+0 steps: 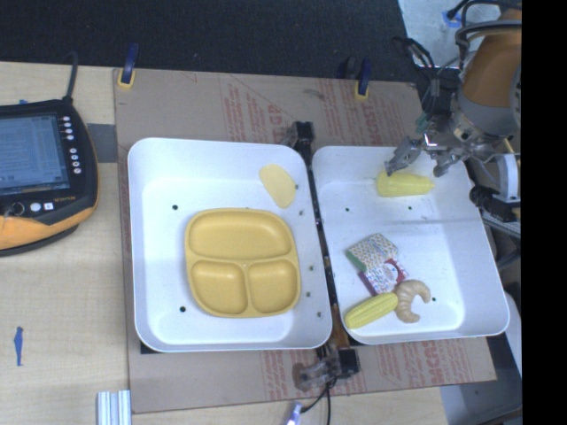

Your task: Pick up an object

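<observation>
- Your gripper (423,156) sits over the right bin's (469,228) far side, fingers spread wide, gripping nothing.
- Yellow corn piece (405,184) lies just below it, on the bin floor.

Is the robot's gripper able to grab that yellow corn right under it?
Probably yes. The gripper hangs right over the corn in the right bin, fingers spread, and nothing lies on or against the corn.
</observation>
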Action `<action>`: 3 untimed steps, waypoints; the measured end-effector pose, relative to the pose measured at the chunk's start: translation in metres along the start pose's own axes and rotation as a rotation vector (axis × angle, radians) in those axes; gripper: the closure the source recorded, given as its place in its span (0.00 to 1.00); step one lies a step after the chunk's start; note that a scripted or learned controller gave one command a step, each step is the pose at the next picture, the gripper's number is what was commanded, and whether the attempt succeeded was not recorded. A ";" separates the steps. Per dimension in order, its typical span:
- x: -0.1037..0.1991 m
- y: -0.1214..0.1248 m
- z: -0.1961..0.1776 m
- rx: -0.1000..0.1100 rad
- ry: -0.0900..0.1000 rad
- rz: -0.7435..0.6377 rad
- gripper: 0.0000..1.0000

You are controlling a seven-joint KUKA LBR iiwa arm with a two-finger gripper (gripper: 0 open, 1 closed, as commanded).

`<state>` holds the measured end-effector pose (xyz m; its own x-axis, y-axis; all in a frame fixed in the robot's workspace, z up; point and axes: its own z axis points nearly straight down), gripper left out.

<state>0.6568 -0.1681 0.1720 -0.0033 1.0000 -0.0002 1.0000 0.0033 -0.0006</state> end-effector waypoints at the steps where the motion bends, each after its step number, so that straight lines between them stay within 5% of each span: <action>1: 0.012 -0.005 -0.014 0.002 0.001 0.000 0.00; 2: -0.003 -0.004 0.062 0.005 0.000 0.000 0.00; 3: 0.075 -0.039 0.030 0.003 0.000 -0.005 0.00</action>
<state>0.6176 -0.0929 0.1423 -0.0080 1.0000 -0.0006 1.0000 0.0080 -0.0034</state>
